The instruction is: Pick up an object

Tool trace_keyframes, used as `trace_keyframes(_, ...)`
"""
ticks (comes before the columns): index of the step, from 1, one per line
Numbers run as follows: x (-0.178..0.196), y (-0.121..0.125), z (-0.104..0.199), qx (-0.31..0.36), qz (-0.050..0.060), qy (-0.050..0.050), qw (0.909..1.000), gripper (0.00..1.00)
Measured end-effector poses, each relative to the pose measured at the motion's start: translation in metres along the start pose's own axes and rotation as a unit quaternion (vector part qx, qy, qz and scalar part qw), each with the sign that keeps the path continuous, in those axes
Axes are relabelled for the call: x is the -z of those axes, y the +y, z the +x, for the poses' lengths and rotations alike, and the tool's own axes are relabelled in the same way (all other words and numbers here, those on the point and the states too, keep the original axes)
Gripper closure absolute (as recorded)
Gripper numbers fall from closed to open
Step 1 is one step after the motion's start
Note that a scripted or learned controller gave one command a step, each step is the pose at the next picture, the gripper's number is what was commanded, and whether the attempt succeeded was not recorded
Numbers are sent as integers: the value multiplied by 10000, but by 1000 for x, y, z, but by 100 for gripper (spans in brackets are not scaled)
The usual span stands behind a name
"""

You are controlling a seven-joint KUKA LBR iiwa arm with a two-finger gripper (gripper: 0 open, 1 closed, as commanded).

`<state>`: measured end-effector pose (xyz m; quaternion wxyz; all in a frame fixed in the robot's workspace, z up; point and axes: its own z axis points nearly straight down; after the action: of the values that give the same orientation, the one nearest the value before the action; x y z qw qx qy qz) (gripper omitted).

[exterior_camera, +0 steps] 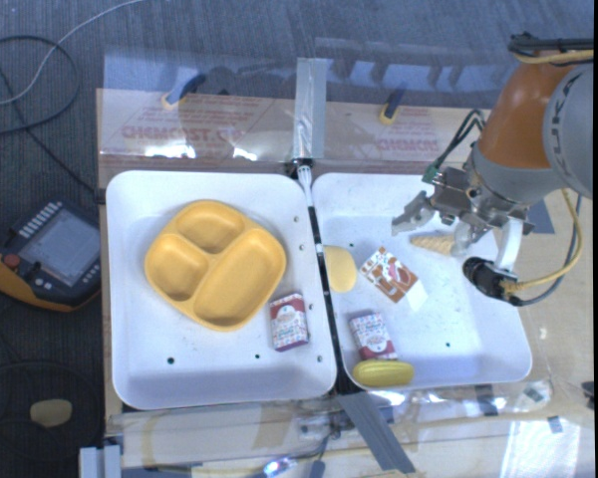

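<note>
Camera view, looking down at a slant on two shallow white bins set side by side on a bench. Left bin (130,267): a large yellow divided plate (215,263) with three compartments fills its middle, and a small red-and-white packet (289,322) lies just beside the plate, near the bin's right edge toward the front. Right bin (478,352): the grey arm (553,118) with its orange band reaches in over the far right corner, and its gripper (448,222) hangs low there with the fingers spread fairly wide, one to each side of a pale cone-shaped object (441,242) that lies between them on the bin floor; whether they touch it cannot be told. Near the bin's middle lies a red-and-white patterned packet (391,276). A pale yellow rounded object (339,269) sits against the left edge. A second small red-and-white packet (371,335) lies near the front left corner, with a yellow lemon-like object (383,372) just in front of it at the front edge. On the floor left of the bench rests a handheld control pendant (45,257).
</note>
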<state>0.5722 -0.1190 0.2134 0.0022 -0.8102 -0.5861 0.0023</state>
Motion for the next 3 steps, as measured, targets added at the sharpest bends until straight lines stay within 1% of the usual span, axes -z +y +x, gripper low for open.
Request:
trace_keyframes(1, 0, 0, 0, 1, -3, 1, 10000, 0)
trace_keyframes(2, -107, -10, -1, 198, -9, 10, 9998, 0)
trace_keyframes(3, -87, 1, -85, 325, -17, -6, 9995, 0)
